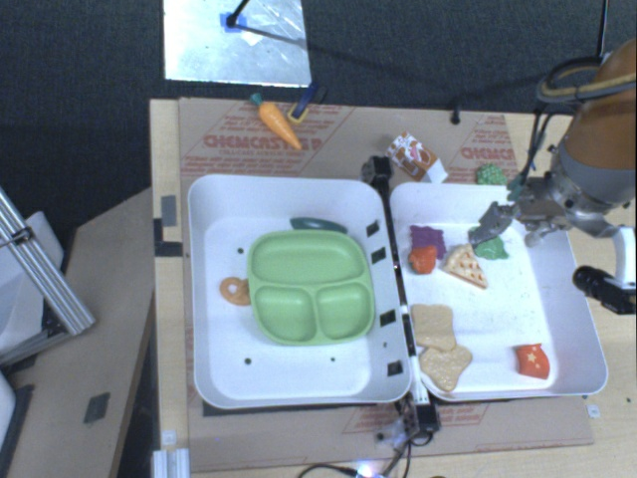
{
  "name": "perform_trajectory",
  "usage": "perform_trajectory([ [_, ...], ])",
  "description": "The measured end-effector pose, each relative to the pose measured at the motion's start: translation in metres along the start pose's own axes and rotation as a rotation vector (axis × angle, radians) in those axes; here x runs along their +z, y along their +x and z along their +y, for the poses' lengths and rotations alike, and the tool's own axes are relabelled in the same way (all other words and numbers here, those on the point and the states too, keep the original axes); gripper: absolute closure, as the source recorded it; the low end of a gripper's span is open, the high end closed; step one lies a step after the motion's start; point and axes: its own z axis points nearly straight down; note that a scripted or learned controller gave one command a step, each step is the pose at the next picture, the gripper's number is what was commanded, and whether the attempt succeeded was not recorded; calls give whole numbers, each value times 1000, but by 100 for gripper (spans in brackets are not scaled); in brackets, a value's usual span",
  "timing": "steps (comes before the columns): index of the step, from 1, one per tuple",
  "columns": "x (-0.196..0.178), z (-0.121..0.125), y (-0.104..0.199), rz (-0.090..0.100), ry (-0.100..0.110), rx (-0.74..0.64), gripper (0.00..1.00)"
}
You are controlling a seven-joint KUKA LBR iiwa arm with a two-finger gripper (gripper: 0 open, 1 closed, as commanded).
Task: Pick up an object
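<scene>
Even, bright overhead light, soft shadows. The white bins (299,192) wash out a little, glare flares off the foil sheet (236,26), and everything looks slightly soft and grainy.

left bin (209,267): divided tray (309,287) (pretzel (235,291) left of it) | right bin (567,307): pizza slice (465,267), crackers (438,342)
</scene>
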Motion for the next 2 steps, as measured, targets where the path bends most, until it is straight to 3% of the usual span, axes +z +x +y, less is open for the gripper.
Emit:
perform_trajectory([
  [1,-7,2,0,-2,-13,-2,0],
  [2,51,9,7,-1,-10,-1,0],
])
